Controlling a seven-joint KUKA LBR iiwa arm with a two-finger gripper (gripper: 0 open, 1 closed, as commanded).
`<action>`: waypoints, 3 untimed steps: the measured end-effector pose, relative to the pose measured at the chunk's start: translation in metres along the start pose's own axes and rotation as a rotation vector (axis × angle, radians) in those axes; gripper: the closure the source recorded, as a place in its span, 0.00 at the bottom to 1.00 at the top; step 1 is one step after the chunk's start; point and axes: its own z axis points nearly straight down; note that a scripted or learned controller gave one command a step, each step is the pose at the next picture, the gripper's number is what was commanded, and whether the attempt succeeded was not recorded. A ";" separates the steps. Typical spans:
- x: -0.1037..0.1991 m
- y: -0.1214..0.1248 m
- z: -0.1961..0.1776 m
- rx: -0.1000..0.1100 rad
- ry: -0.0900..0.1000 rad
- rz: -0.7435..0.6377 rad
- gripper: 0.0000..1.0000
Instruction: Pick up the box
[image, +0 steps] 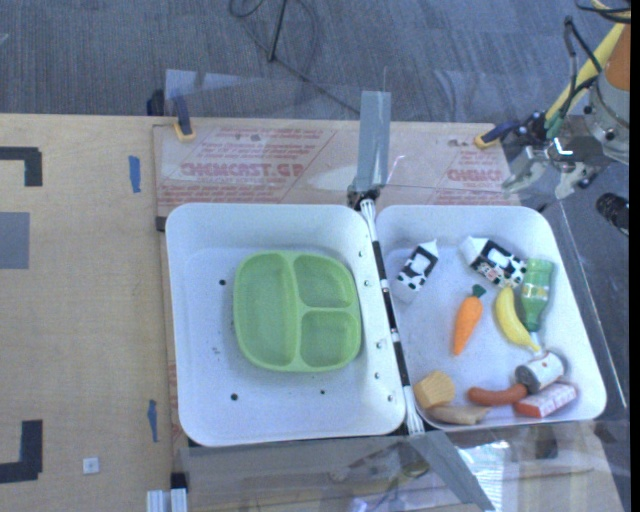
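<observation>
Right bin crowded: two cow-print boxes up top, carrot, banana, green bottle mid, clutter packed along front edge. Open floor at centre-left, between carrot and divider. Left bin has green plate in the middle, margins free.

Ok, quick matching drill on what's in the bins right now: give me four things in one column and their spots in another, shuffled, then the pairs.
Things:
1. green plate
2. carrot
3. banana
4. gripper

Places:
A. above the right bin's far rim
B. in the left bin
C. right bin, just left of the banana
D. right bin, beside the green bottle

Pairs: 1-B, 2-C, 3-D, 4-A
</observation>
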 end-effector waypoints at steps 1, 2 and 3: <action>0.032 -0.034 0.161 -0.033 -0.010 -0.101 0.00; 0.033 0.004 0.007 0.001 0.000 0.162 0.00; 0.036 -0.082 0.069 0.008 0.002 0.425 0.00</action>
